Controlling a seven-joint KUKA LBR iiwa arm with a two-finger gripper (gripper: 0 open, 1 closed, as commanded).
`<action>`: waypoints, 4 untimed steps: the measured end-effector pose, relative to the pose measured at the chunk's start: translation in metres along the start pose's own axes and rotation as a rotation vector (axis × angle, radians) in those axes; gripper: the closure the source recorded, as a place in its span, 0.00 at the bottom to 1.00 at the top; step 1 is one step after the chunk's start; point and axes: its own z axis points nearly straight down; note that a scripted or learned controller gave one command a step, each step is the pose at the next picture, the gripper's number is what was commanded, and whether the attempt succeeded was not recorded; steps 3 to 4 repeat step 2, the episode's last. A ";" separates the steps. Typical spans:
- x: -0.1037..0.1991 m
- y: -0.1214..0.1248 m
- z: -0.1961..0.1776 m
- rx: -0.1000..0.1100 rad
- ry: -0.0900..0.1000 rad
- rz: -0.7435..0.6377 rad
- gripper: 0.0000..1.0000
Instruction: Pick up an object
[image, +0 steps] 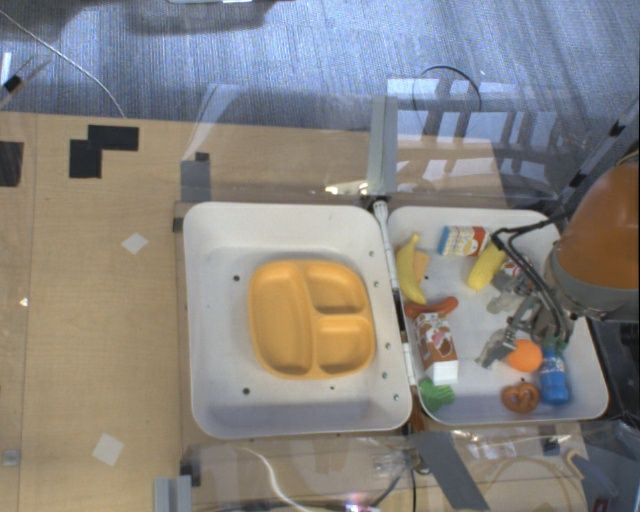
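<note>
My gripper (510, 340) hanging low in right bin (598, 402), fingers pointing toward view's left; cannot tell whether they're apart or together, metal too tangled there. Orange ball (523, 355) sitting right at fingertips, touching or nearly, a shade below and right of them. Judging it nearest candidate. It's looking round, smooth, bright orange, no long axis to line up with. Blue bottle (554, 383) lying just beside it, brown round piece (519, 398) below. Crowding there could be fouling my close.
</note>
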 end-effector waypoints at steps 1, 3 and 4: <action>0.016 -0.005 0.062 0.005 0.013 0.280 0.00; -0.110 0.063 0.082 0.002 0.005 0.391 0.00; -0.110 0.063 0.082 0.002 0.005 0.391 0.00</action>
